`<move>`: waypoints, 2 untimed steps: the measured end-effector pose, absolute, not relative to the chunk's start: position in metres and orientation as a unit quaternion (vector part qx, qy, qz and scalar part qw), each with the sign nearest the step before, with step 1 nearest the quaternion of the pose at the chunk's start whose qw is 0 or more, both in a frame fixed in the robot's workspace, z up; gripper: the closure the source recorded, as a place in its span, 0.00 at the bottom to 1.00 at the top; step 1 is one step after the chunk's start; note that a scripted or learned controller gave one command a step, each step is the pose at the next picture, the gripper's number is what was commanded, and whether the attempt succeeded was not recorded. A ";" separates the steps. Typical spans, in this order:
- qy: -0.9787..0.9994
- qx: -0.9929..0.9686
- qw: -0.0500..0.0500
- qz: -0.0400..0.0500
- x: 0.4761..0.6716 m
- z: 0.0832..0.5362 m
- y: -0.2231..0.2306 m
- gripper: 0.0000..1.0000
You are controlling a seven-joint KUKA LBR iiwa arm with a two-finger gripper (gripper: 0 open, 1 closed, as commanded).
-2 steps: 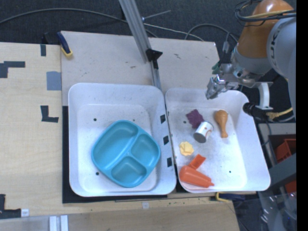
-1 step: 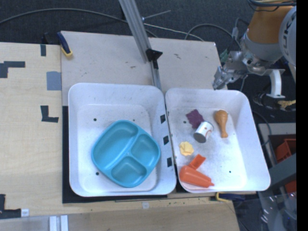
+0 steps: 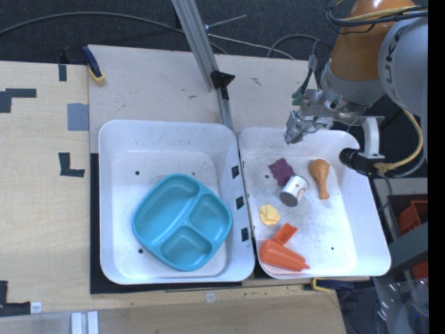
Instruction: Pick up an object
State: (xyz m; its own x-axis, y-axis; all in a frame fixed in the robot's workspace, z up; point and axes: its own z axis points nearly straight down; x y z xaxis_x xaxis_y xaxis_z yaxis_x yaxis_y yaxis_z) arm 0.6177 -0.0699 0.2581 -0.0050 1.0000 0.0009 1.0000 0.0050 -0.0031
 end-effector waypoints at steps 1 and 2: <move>-0.709 -0.705 0.002 0.001 0.594 0.245 -0.013 1.00; -0.710 -0.705 0.002 0.001 0.565 0.242 0.044 1.00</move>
